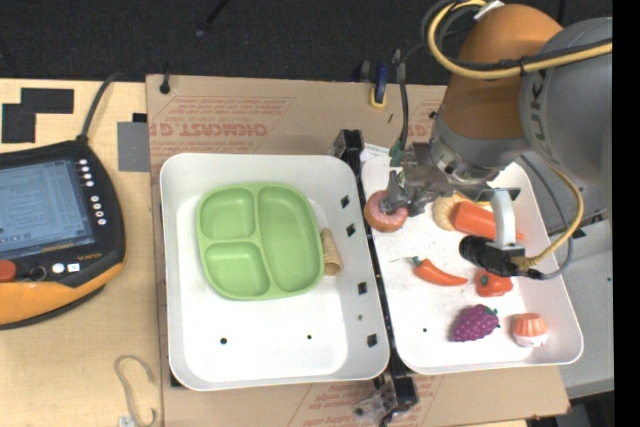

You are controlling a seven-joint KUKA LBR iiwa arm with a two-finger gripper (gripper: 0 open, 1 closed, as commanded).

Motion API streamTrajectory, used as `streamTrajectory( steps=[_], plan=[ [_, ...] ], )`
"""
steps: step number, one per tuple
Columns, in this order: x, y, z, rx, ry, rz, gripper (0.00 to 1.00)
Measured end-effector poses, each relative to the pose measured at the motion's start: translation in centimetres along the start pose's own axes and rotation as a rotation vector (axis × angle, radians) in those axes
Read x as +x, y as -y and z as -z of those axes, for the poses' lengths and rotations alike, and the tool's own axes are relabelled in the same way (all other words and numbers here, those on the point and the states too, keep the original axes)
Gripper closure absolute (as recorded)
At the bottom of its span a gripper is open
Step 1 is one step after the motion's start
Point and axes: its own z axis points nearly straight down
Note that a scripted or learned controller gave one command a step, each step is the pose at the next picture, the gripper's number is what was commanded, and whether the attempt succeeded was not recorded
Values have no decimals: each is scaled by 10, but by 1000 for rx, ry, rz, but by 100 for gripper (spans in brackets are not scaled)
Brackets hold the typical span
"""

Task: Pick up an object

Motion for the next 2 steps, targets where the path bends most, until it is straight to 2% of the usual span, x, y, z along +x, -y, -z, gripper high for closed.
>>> streamTrajectory(
  steps=[1, 2],
  plan=[
    [31, 34, -4, 2, 1, -1, 100],
    [34, 23, 1, -2, 2, -3, 100]
  ],
)
